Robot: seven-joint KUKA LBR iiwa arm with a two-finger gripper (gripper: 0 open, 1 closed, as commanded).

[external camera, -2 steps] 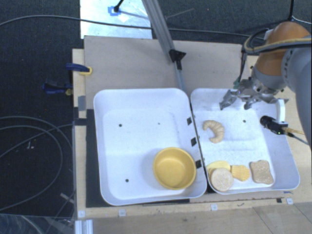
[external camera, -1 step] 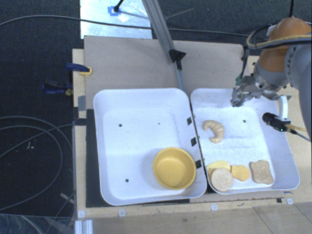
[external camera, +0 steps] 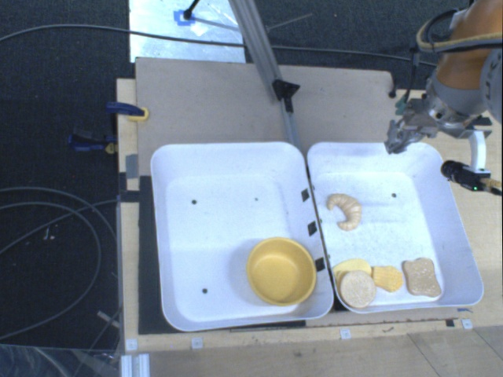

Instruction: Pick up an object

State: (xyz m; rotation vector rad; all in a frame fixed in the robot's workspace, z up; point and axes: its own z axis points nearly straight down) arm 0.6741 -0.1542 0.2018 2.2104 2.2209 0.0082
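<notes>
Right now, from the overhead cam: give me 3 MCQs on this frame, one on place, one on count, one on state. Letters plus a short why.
1. Where is the yellow bowl?
A. left bin, near front corner
B. right bin, middle
C. on the bench outside the bins

2. How many food items lie in the right bin?
A. two
B. five
C. eight

3. Where is the claw relative to the items?
A. gripping the croissant
B. at the right bin's far rim, apart from every item
C. inside the yellow bowl

Answers:
1. A: the bowl sits in the left bin, near its front right corner.
2. B: croissant, two yellowish pieces, round cracker and bread slice.
3. B: the claw hangs by the far edge, with bare bin floor between it and the croissant.
</notes>
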